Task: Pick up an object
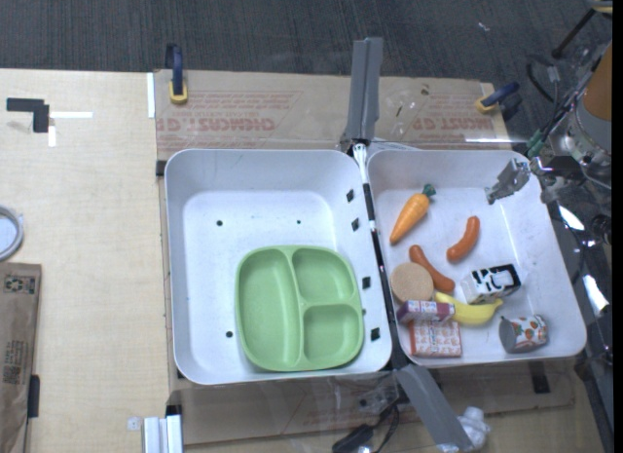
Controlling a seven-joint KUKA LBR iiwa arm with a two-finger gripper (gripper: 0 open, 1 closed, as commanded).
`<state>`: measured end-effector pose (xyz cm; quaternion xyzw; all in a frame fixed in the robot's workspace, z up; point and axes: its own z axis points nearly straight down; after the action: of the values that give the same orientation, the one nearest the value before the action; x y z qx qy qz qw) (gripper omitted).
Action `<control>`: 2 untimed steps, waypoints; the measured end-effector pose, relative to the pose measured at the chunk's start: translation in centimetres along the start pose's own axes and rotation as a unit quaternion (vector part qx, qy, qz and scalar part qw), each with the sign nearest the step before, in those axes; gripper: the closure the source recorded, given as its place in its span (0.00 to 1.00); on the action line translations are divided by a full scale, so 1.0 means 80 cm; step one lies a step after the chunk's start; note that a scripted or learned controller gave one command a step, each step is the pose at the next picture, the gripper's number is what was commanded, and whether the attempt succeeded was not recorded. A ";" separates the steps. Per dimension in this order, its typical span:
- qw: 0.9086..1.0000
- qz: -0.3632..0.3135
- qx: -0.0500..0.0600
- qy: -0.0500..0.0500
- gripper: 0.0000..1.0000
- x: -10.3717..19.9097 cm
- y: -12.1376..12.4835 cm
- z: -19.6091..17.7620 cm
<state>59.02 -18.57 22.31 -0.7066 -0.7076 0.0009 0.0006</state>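
Nearest, right white plastic bin (pixel 555 246): red-white carton (pixel 435 339) and yellow banana (pixel 474 312) at its front edge, orange sausage (pixel 463 237) mid-bin, orange plastic carrot (pixel 411 215) behind that. Metal end effector (pixel 508 180) sits over the bin's far right corner; open or closed, cannot tell. Green divided plate (pixel 299 307) in left bin (pixel 195 246).

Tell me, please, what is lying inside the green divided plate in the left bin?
All three compartments of the green plate show bare green, with no object in them. The plate covers the bin floor beneath it, so that patch stays unseen.
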 end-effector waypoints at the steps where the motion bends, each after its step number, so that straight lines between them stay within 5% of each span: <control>1: 1.000 -0.011 -0.001 0.000 0.00 0.007 -0.001 0.164; 2: 1.000 -0.010 -0.001 0.000 1.00 0.006 -0.001 0.152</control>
<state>58.95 -18.06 10.15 -0.6999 -0.7143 0.0003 -0.0001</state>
